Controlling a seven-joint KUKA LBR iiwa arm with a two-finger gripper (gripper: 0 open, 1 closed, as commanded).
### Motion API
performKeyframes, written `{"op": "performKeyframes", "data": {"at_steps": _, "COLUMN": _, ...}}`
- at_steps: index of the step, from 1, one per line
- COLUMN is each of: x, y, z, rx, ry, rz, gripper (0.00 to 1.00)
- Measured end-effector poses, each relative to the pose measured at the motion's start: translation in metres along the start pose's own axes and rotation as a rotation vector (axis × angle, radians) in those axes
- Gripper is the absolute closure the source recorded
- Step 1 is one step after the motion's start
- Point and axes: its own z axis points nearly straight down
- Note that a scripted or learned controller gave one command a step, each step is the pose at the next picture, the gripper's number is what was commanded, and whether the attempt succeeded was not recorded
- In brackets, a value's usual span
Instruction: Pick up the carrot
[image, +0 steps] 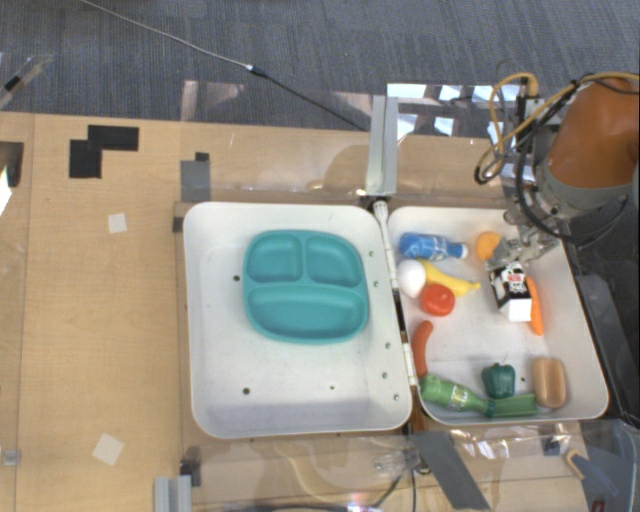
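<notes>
Two white bins sit side by side; the gripper (521, 248) hovers in the right bin (580, 400) near the carrot (536, 305), its grasp impossible to tell.

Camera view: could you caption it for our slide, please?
Gripper hovers beside the carrot in the right bin.

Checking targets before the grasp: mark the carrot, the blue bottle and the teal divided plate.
carrot (537, 306): camera view, middle of its orange body.
blue bottle (428, 246): camera view, middle of its side.
teal divided plate (305, 322): camera view, floor of its large compartment.
</notes>
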Motion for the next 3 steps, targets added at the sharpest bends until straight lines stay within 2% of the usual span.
{"op": "performKeyframes", "data": {"at_steps": 1, "x": 0.0, "y": -0.0002, "z": 0.0001, "rx": 0.001, "ry": 0.0, "rz": 0.002, "gripper": 0.0}}
{"op": "performKeyframes", "data": {"at_steps": 3, "x": 0.0, "y": -0.0002, "z": 0.0, "rx": 0.001, "ry": 0.0, "rz": 0.002, "gripper": 0.0}}
